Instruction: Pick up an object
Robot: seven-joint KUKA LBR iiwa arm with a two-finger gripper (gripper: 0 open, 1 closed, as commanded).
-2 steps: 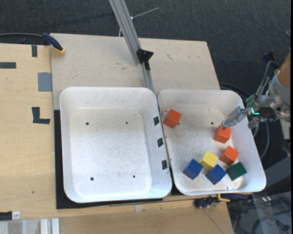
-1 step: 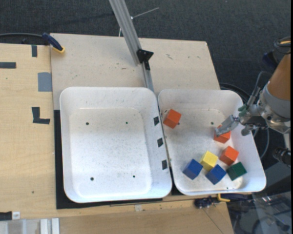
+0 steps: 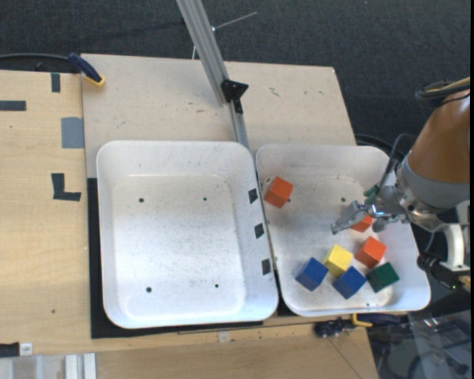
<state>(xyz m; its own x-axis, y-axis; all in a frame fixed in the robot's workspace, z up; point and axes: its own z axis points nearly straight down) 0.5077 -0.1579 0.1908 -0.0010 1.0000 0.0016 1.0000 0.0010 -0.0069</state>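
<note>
Two shallow white bins sit side by side on the counter (image 3: 182, 93); left bin (image 3: 110, 212) and right bin (image 3: 316, 172) touch along their inner rims. Arm (image 3: 442, 148) reaches in from the right over the right bin. End effector (image 3: 355, 221) hovers low just above a small red-orange block (image 3: 363, 224), partly hidden under the metal fingers; cannot tell whether the fingers are spread or pinching it. An orange cube (image 3: 279, 191) lies apart near the bin's upper left. Cluster at lower right: another orange cube (image 3: 371, 252), yellow cube (image 3: 340, 257), two blue cubes (image 3: 311, 274) and (image 3: 348, 282), green cube (image 3: 383, 276), all close together. A metal pole (image 3: 205, 38) slants across the counter top.
</note>
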